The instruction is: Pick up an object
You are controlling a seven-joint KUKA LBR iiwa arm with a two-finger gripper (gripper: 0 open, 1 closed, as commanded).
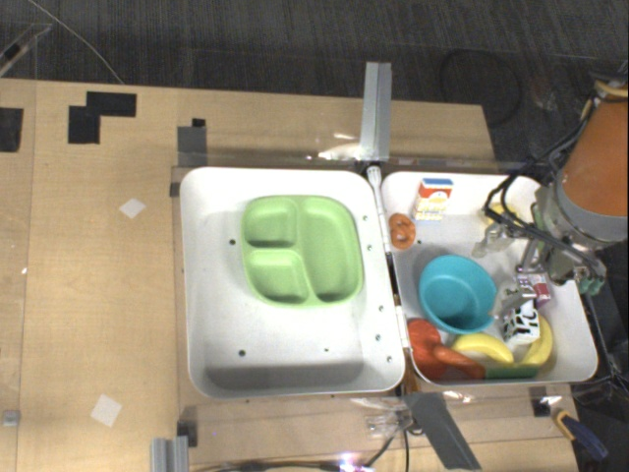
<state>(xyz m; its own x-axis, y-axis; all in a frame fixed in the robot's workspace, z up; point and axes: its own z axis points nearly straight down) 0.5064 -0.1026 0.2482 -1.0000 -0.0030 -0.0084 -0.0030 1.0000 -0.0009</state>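
The banana lies at about five o'clock in the right bin, curved along the bin's near wall. Touching it at nine o'clock is a red object, tucked into the bin's near left corner. Just above both, toward twelve o'clock, a blue bowl sits tilted, its open mouth turned toward the banana. At eleven o'clock from the bowl a small brown round thing rests by the left wall, and at twelve o'clock a small carton, white with orange and blue, stands near the far wall.

The end effector hangs at three o'clock from the bowl, just above the banana's right end; whether it is apart or together I cannot tell.

The left bin holds a green divided tray, lying tilted near its middle. Both bins sit on a wooden worktop.
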